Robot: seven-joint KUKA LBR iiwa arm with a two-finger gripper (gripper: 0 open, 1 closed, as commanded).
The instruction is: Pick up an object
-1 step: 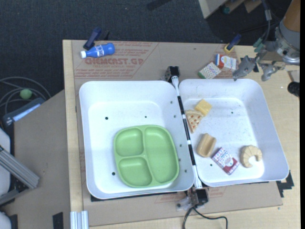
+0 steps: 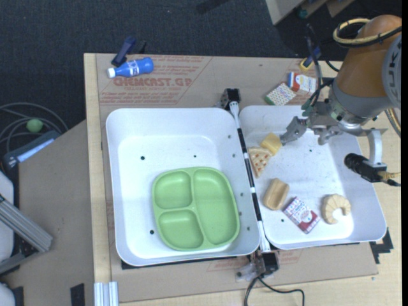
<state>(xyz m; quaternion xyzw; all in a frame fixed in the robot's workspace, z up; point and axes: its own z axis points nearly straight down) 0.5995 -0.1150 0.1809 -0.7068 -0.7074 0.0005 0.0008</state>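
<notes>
Hovering over the upper part of the right bin (image 2: 357,231), the tool (image 2: 310,131) hangs off the grey arm (image 2: 363,69) with its two fingers spread apart and nothing between them; one finger tip sits just beside a yellow block. Going left to right across the surface (image 2: 102,171): a blue and white bottle (image 2: 131,67) lies on its side on the cardboard above the bins, well apart from everything else. The left bin (image 2: 127,139) holds a green divided plate (image 2: 194,208) with three compartments, lying flat toward the near side. Black clips mark the seam between the two bins. In the right bin, close to the seam, lies a tan waffle piece (image 2: 258,160), and touching it above is the yellow block (image 2: 271,143). Below them rests a tan bread roll (image 2: 275,193), then a small red and white packet (image 2: 300,214) lying tilted, and further right a pale croissant-shaped pastry (image 2: 335,208) near the bin's lower right corner. Small printed cartons (image 2: 290,88) lie on the cardboard beyond the right bin's top edge.
</notes>
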